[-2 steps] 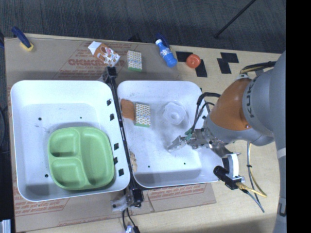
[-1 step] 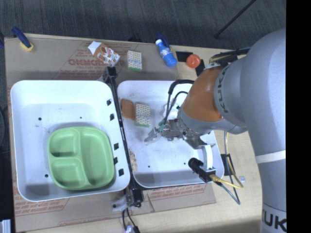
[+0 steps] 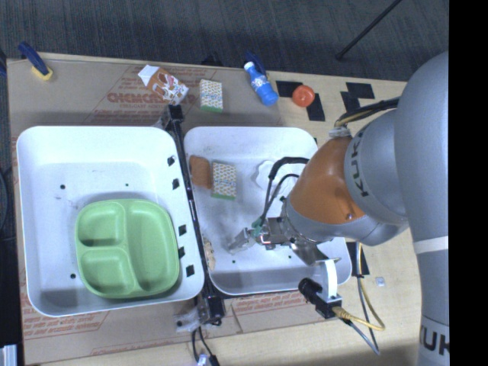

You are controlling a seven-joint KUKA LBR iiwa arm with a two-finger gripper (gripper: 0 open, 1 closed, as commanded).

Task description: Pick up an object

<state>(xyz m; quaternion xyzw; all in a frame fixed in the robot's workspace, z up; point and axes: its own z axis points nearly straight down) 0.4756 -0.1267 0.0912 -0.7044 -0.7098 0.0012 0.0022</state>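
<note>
Gripper (image 3: 242, 240) low in right bin (image 3: 305, 139), near front-left floor; fingers open or shut: cannot tell. Nothing seen between them. Brown block (image 3: 200, 171) and patterned box (image 3: 223, 180) lie side by side at bin's rear-left, long axes front-to-back. Left bin (image 3: 46, 151) holds green 3-compartment tray (image 3: 126, 248). Cardboard bench (image 3: 114, 82); dark carpet (image 3: 229, 14) behind.

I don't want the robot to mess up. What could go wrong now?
The gripper is low in the right bin, apart from the green patterned box and the brown block, so it may close on nothing. It also sits near the divider between the bins, which it could bump. I cannot tell if it has anything.
</note>
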